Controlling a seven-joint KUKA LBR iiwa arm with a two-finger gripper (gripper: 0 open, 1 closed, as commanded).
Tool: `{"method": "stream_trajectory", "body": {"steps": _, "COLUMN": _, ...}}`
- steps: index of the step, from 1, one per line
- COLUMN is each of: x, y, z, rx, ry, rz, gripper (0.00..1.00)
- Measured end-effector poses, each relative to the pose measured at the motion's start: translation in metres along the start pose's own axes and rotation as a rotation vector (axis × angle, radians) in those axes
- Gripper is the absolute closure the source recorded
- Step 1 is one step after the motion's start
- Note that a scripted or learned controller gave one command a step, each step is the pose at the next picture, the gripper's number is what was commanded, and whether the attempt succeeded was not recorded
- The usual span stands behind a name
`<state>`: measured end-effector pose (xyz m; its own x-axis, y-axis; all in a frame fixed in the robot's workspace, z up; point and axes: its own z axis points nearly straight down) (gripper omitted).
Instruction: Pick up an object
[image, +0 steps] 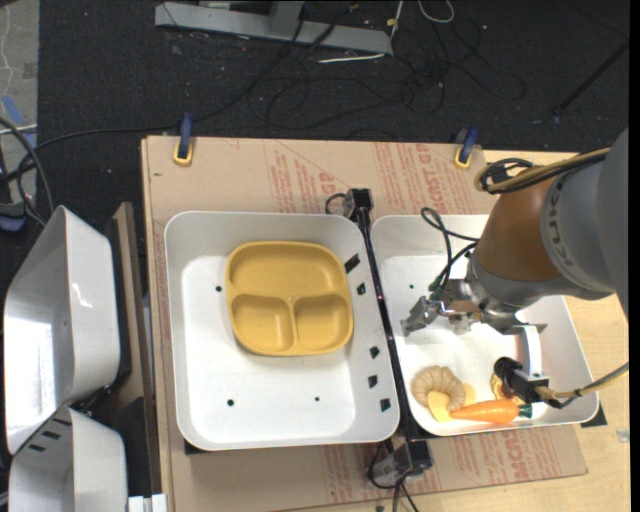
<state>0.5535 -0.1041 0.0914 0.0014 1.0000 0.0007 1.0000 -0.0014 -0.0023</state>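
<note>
End effector (418, 320) above right bin (405, 245); opening cannot be told. Carrot (487, 410) beside beige ridged toy (438, 381) at the right bin's near edge. Yellow divided plate (290, 297) in left bin (200, 400).

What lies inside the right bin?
The right bin holds a beige ridged toy, a yellow piece and an orange carrot. The arm hides its back right part.

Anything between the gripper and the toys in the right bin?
Nothing visible. The gripper hangs over bare floor of the right bin. The tan ridged toy lies nearest, toward the bin's front edge, with the orange carrot beyond it.
</note>
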Motion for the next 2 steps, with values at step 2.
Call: {"method": "stream_trajectory", "body": {"steps": 2, "x": -0.002, "y": 0.002, "z": -0.074, "rx": -0.007, "ry": -0.002, "rz": -0.003, "gripper": 1.0}}
